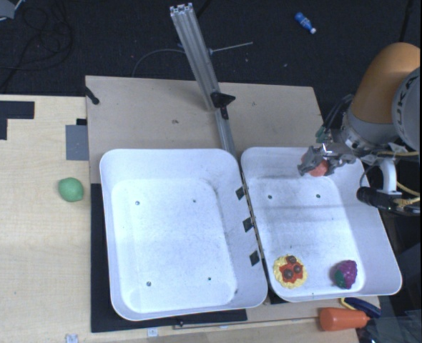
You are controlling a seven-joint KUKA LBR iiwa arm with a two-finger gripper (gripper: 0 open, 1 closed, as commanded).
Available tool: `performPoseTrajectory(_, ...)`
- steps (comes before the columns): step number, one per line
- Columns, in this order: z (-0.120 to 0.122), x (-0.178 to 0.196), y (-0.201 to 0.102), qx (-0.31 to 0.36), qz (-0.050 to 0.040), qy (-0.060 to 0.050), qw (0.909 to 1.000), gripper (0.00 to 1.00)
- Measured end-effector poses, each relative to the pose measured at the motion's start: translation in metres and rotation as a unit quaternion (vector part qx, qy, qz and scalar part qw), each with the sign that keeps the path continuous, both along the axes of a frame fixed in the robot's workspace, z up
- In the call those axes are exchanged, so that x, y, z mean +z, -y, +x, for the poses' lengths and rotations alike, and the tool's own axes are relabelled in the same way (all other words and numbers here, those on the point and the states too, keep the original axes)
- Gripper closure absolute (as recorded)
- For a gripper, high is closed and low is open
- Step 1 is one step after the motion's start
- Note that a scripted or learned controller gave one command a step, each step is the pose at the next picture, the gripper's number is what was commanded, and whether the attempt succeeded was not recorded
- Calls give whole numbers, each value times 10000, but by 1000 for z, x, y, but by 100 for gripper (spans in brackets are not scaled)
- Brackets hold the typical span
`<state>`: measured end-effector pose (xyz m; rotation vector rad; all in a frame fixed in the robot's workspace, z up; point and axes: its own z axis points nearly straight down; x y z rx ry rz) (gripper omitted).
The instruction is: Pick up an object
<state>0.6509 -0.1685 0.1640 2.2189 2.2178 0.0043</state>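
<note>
The jaws [317,164] hung at the right bin's [383,245] far edge, clenched on a small orange-red piece [318,168]; pizza toy [290,271] and grapes [345,274] lay well nearer

A grey arm [411,109] with a rounded orange band [386,77], black cables, and a small metal tool [317,161].
</note>
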Motion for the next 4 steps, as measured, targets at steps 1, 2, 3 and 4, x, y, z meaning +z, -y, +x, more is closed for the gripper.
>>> performPoseTrajectory(1, 8, 49, -6, 4, 2, -2, 10000, 100)
performPoseTrajectory(2, 8, 100, -6, 1, 1, -3, 10000, 100)
performPoseTrajectory(3, 2, 93, -68, 22, 12, -27, 10000, 100)
performPoseTrajectory(4, -4, 77, -120, 19, 11, -33, 10000, 100)
